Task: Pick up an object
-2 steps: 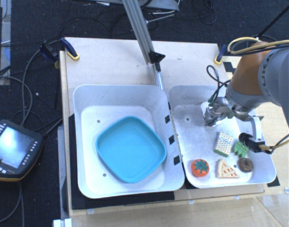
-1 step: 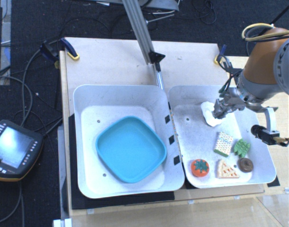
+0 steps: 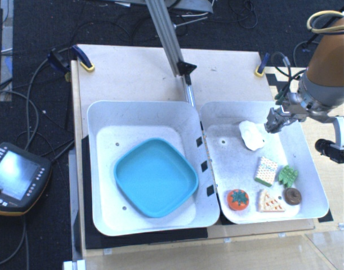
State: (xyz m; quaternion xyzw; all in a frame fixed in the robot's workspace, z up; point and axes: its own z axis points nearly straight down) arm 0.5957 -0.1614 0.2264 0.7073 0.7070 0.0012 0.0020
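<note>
In right bin (image 3: 307, 167): white lump (image 3: 251, 135) just left of hand (image 3: 275, 121); hand state unclear.

Bright, even overhead light; soft shadows, slight blur.

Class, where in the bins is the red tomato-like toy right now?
The red tomato-like toy lies in the right bin, near its front left corner, just left of the triangular sandwich piece.
</note>
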